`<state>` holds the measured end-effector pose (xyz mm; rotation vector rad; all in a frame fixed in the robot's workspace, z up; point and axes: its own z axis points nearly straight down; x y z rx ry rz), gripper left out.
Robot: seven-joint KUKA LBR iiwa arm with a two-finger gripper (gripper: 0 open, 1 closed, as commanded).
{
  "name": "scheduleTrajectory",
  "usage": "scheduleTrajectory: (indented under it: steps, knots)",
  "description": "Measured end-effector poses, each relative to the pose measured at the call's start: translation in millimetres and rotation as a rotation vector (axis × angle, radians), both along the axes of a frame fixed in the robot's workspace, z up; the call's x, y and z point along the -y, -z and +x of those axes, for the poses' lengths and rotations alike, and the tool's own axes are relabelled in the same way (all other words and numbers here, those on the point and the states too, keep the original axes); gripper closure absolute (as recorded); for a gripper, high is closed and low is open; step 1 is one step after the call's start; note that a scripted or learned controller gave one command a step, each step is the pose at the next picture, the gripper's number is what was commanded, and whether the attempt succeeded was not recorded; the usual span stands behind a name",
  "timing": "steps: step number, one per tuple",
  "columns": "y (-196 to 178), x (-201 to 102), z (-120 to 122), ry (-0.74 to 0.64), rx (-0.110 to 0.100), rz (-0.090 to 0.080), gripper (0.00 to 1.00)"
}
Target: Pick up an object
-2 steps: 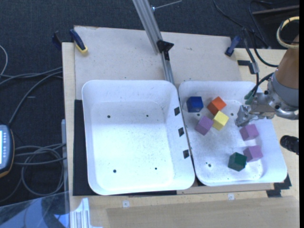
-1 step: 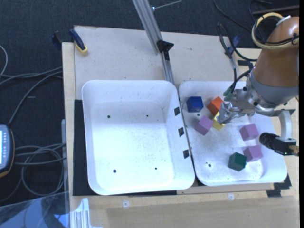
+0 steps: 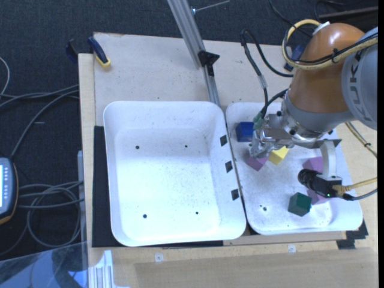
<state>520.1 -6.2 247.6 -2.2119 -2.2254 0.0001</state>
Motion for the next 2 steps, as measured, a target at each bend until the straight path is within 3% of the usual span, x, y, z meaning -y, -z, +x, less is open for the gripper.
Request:
scheduleTrajectory:
  steps: [1, 2]
  knots:
    - [-6, -55, -3, -0.001, 0.004, 0.0, 1.0]
    - [12, -101, -21, 0.001, -0.001, 0.0, 1.0]
